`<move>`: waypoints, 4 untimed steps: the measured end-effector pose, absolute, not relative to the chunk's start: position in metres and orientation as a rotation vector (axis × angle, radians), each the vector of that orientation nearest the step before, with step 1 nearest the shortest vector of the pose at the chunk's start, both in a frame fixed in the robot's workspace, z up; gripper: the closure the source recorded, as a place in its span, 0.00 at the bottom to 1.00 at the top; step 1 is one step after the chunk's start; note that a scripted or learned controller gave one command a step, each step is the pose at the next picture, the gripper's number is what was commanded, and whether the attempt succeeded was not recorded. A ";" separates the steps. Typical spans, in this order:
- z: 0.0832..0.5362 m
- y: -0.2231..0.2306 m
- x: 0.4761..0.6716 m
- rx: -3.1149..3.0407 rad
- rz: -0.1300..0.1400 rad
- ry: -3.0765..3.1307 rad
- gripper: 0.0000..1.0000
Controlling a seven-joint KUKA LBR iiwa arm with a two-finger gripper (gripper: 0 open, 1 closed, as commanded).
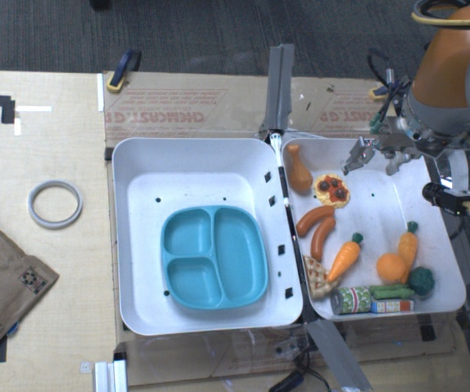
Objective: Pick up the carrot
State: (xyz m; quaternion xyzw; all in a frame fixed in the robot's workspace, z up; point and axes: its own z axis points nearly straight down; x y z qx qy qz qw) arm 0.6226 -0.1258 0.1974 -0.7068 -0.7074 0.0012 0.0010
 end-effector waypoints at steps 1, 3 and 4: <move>0.101 -0.118 0.532 -2.144 0.003 -2.292 0.00; 0.100 -0.105 0.497 -2.024 0.001 -2.402 1.00; 0.191 -0.042 0.487 -2.192 0.003 -2.249 1.00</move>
